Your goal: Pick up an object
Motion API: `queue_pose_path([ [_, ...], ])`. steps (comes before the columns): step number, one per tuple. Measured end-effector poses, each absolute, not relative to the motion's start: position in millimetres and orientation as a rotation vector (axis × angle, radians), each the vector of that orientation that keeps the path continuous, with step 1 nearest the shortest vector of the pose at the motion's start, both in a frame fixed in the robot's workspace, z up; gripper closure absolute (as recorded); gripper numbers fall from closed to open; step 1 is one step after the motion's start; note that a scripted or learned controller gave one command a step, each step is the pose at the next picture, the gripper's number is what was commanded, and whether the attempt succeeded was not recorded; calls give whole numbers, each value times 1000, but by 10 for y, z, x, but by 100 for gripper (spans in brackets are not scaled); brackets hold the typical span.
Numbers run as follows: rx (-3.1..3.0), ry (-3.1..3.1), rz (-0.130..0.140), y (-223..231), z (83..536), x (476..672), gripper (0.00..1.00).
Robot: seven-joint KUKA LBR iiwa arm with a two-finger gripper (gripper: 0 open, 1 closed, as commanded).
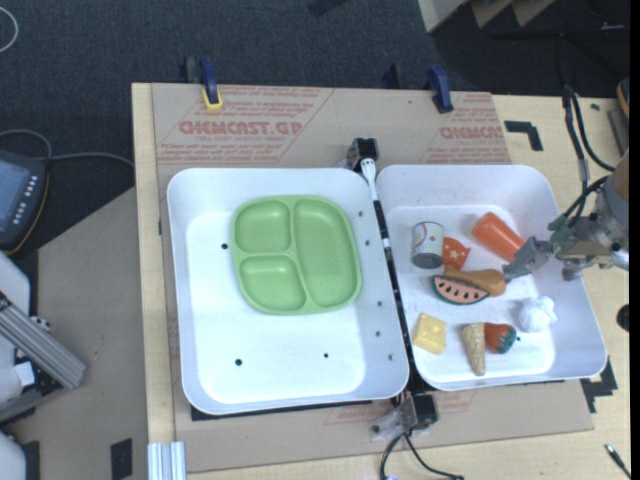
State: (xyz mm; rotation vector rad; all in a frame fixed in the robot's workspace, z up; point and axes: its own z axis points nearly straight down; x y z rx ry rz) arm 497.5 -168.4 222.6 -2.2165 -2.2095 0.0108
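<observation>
My gripper (535,252) hangs over the right part of the right bin (570,353), reaching in from the right edge. Its tip is just right of a brown bread roll (487,281) and below an orange cup (497,233) lying on its side. Nothing shows held in it. Left of these lie a watermelon slice (452,289), a small red piece with a star (455,253) and a tipped tin can (427,245). A white crumpled lump (537,314) sits below the gripper.
At the right bin's front lie a yellow cheese wedge (431,333), an ice cream cone (474,349) and a red and green piece (501,338). The left bin (200,358) holds a green divided plate (297,253). Cables hang at the right.
</observation>
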Motion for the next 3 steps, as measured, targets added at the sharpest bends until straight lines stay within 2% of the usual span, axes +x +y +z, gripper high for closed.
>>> queue_pose_path([
  [1,-2221,-2221,0,-1682,2290,5003,0],
  [2,-2217,-2217,4,-1697,1725,5090,0],
  [3,-2218,-2218,3,-1693,1296,5062,0],
])
